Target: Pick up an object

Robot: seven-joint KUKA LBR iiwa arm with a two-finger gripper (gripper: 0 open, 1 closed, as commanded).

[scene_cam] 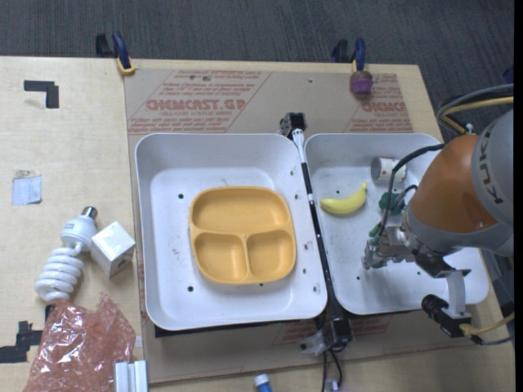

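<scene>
A: Quick, where's the target?

B: Banana, upper middle of the right bin, just right of the divider between the bins. Long axis runs roughly left-right across the frame, right tip curling up toward the top.

A: And the gripper?

B: Lower in the same bin, middle right of the frame, under the grey-and-orange arm. The banana sits up and to the left of it, near but apart. One arm, so no question which is nearer.

A: Jaws wide or narrow?

B: Can't tell, the wrist hardware and cables hide them. Nothing visibly held.

A: Other candidates?

B: Small white cup at upper right of that bin, near the banana's raised tip. Left bin has a yellow divided plate.

A: So the move?

B: My guess: shift up-left and close across the banana's short width, not along it.

A: Any text?

B: Brown board on the bench reads "CHEMCAST G P" in red, with fine print too small to read. Partial "KU" on the arm at the right edge.
</scene>
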